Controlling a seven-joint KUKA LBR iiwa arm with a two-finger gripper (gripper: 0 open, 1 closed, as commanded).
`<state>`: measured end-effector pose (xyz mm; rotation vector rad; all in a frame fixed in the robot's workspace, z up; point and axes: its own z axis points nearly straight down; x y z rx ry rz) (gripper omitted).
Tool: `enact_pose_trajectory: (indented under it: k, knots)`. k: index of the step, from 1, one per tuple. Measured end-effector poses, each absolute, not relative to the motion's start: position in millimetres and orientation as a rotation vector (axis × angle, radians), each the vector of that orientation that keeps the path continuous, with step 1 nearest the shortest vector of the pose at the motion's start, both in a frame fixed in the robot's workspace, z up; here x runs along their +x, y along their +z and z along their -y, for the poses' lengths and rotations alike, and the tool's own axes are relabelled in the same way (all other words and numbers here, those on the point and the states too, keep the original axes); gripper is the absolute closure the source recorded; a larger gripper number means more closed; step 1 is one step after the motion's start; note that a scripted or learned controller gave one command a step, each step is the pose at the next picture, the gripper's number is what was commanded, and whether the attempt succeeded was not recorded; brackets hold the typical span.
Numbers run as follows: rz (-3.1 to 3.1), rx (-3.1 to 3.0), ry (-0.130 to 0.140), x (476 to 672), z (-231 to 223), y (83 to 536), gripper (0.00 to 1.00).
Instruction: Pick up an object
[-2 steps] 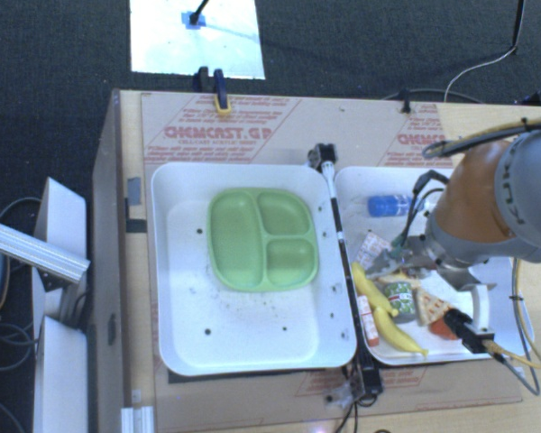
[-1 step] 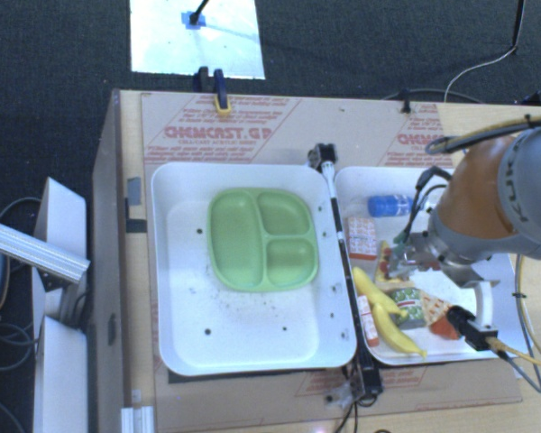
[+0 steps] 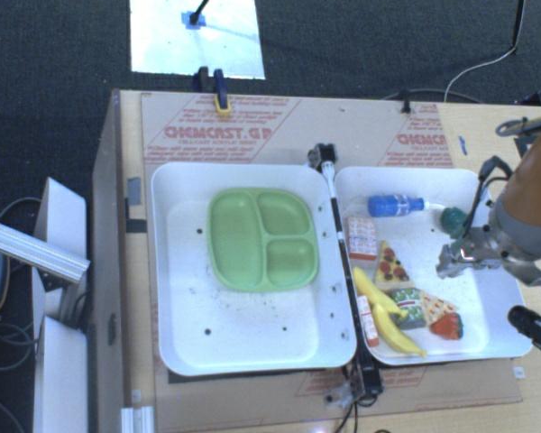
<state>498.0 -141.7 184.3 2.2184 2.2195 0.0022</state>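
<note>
On the table point(image 3: 252, 129) sit two white bins side by side: the left bin point(image 3: 185, 332) carries a green divided plate point(image 3: 261, 240), while the right bin point(image 3: 487, 341) bears a banana point(image 3: 388, 312), a blue bottle point(image 3: 395, 206), a pizza slice toy point(image 3: 391, 263) and a strawberry point(image 3: 447, 326). Over the right bin's far side hangs the gripper point(image 3: 457, 262); whether its fingers are apart or together cannot be told, and no object shows between them
</note>
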Motion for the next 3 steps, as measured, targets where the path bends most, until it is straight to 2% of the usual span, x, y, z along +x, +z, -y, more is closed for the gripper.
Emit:
enact_pose_trajectory:
  k: [1,2,3]
  knots:
    - [-2.222,2.218,0.002,497.9,141,184,0.0]
    - [-2.225,2.219,0.0,532.0,112,99,0.0]
    - [-2.207,2.208,0.018,502.8,103,90,0.0]
